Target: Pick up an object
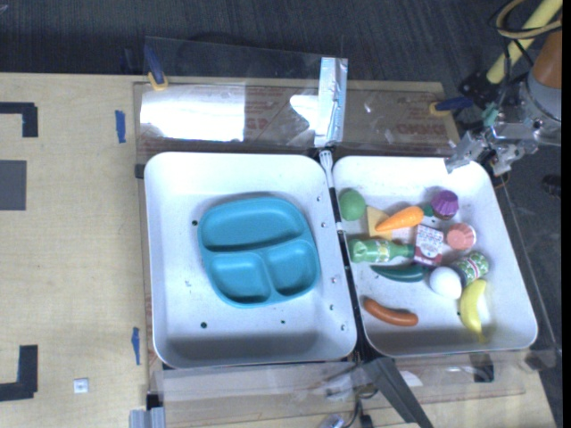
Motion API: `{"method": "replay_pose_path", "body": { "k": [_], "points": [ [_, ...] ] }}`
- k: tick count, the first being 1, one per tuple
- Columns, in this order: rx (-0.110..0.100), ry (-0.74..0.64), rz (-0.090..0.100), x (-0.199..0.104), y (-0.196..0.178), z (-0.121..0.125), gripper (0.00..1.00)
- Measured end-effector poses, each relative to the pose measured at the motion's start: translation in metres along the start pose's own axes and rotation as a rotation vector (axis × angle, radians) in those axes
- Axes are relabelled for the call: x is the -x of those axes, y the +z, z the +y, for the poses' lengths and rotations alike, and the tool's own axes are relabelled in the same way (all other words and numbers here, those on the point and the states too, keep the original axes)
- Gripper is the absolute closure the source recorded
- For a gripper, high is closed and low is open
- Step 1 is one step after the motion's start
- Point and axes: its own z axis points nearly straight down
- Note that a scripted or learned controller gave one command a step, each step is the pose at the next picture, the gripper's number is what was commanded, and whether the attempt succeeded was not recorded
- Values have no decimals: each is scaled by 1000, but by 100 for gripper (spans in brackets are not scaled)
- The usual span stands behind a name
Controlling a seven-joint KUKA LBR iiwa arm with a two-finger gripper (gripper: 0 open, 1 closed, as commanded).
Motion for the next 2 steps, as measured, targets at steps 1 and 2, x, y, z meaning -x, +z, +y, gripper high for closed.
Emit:
{"method": "replay_pose_path", "body": {
  "k": [1,2],
  "points": [
    [-4,-21,1,-7,41,14,0],
    [6,-7,-2,-18,128,-5,0]
  ]
}}
